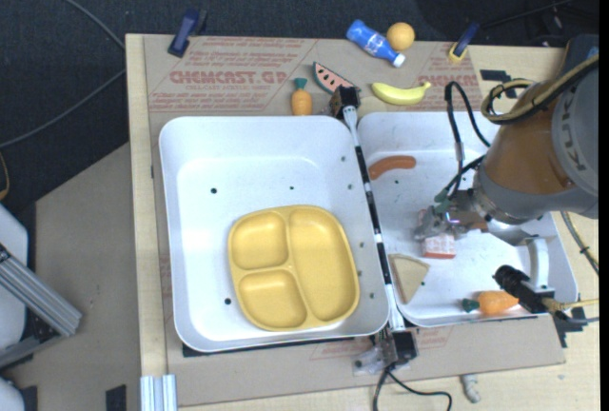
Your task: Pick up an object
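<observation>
Arm (533, 162) is reaching in from the right, over the right bin (419, 128). The gripper (430, 226) is hanging low over the middle of that bin, pointing towards its left half. View is too slanted and too crowded at the tip: cannot tell how far the gripper is parted, or whether it is gripping anything.

Nearest candidate for the pick: a small red-and-white item (440, 249) is lying on the bin floor just beside the gripper tip, on its lower side. Contact between the two cannot be judged here.

Other contents of the right bin:
- A reddish-orange sausage (391, 166) is lying near the upper left, well apart from the gripper.
- A tan bread wedge (409, 276) is lying at the lower left, near the dividing wall.
- A carrot (497, 303) with a green end is lying along the bottom edge, towards the right.

The left bin (171, 143) is holding a yellow divided plate (293, 266) with three compartments, sitting in the lower right part of the bin.

On the bench (238, 71) beyond the bins, toys are lying loose:
- A banana (400, 93) just beside the right bin's top rim.
- A blue bottle (373, 42) and an orange (401, 35), side by side, farther back.
- A watermelon slice (328, 77).
- A small orange toy with a green top (301, 101), near the left bin's top rim.
</observation>
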{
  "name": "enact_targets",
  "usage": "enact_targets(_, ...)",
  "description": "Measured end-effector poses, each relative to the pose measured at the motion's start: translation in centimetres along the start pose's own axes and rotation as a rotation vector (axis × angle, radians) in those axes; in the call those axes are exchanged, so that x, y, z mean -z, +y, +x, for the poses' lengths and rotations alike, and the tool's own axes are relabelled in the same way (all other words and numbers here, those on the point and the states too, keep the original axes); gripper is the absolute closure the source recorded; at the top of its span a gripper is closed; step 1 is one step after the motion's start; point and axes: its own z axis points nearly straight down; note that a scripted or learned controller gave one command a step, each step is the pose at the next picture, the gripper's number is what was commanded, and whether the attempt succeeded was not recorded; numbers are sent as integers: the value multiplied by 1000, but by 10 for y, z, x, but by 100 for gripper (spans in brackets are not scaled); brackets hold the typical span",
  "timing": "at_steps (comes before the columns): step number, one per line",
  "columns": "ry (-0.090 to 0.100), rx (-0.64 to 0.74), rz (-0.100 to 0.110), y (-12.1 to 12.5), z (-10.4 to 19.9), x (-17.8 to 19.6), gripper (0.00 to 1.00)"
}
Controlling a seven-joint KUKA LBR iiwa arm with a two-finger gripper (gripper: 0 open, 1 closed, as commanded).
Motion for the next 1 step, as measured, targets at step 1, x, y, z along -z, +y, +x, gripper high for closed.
enact_targets(1, 0, 2, -1, 9, 74, 91, 100)
